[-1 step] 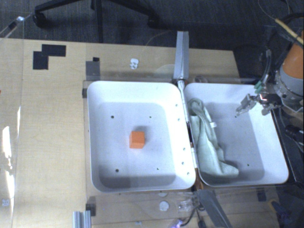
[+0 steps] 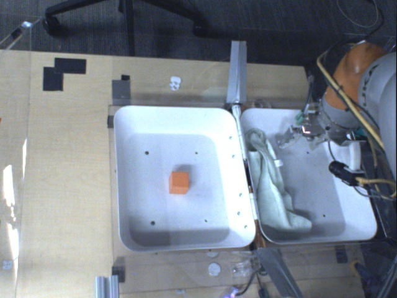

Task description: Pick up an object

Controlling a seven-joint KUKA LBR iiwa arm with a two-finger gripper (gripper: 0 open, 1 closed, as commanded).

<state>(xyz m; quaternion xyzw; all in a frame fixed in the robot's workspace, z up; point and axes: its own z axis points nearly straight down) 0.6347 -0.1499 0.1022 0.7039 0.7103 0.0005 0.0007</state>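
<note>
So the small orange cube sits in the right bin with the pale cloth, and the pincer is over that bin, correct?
Not quite. The small orange cube lies alone in the left white bin. The crumpled pale cloth is in the right white bin, with the pincer above it, as the camera view shows.

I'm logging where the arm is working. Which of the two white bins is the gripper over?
The right bin, which holds the pale crumpled cloth. The gripper hangs over its upper part. The left bin holds the orange cube.
</note>
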